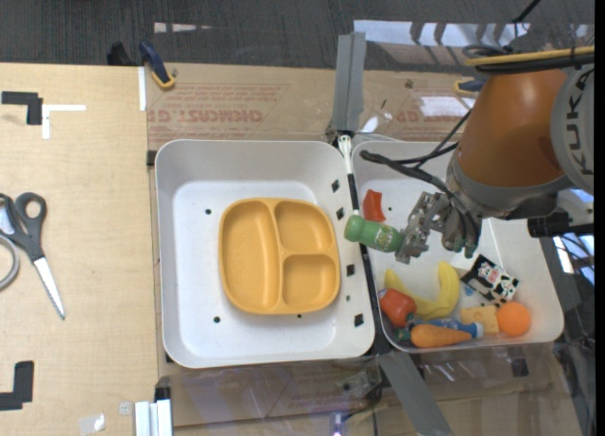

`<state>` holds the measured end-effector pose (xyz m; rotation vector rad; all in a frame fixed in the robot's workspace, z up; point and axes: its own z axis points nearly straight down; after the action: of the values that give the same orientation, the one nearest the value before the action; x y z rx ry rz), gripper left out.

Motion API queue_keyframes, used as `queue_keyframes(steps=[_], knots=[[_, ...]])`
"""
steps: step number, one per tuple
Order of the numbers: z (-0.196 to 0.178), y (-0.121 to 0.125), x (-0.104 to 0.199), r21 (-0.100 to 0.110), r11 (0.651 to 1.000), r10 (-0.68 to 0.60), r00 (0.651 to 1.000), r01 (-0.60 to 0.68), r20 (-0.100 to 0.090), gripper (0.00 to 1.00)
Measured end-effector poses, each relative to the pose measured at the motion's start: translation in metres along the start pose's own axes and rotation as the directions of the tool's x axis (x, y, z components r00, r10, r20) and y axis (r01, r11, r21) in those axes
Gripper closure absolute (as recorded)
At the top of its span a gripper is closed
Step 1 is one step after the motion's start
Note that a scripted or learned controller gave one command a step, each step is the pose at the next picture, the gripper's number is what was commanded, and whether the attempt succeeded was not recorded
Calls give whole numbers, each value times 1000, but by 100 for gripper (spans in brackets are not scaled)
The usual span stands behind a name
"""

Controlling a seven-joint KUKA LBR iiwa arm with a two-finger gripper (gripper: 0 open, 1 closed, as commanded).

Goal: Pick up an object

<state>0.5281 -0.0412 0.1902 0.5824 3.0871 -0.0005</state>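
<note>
The green plastic bottle with a paler label band (371, 233) lies on its side over the ridge where the two shallow white bins meet, its cap end pointing toward the left white bin (180, 264). The metal two-finger gripper (416, 233) is at the bottle's right end, its fingers closed around that end, so the bottle sits between them. Just behind the bottle, a small red block (373, 203) rests on the floor of the right white bin (546, 278). In front of the bottle lie a red pepper-shaped toy (397, 306), a yellow banana (442, 292), an orange carrot with a blue tip (442, 334) and an orange ball (513, 319). Left of the bottle, an orange three-compartment plate (280, 255) lies flat in the left bin.
</note>
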Motion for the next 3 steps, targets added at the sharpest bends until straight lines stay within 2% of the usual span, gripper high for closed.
queue_keyframes(steps=[1,2,3], knots=[[-96,-63,-55,0,995,-98,995,98,1,100],[71,-67,-63,1,981,196,981,-196,-1,100],[70,-67,-63,0,981,196,981,-196,-1,0]])
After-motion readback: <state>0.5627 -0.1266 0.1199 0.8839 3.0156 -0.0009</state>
